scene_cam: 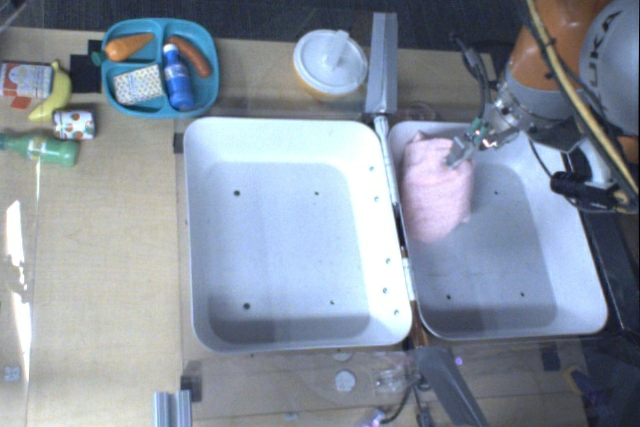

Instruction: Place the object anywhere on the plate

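Pink cloth (435, 193) lies against the right bin's (560, 315) left wall; I see gripper (464, 152) touching its top edge, fingers unclear.

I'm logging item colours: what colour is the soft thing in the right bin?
Pale pink: the cloth lies in the right bin, clearest in the camera view.

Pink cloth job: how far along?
Nothing looks done: the soft pink cloth lies in the right white bin, against its left wall. In hand: the hand is at the cloth's upper right edge; a grip is not confirmed. Left: lifting it and placing it on a plate.
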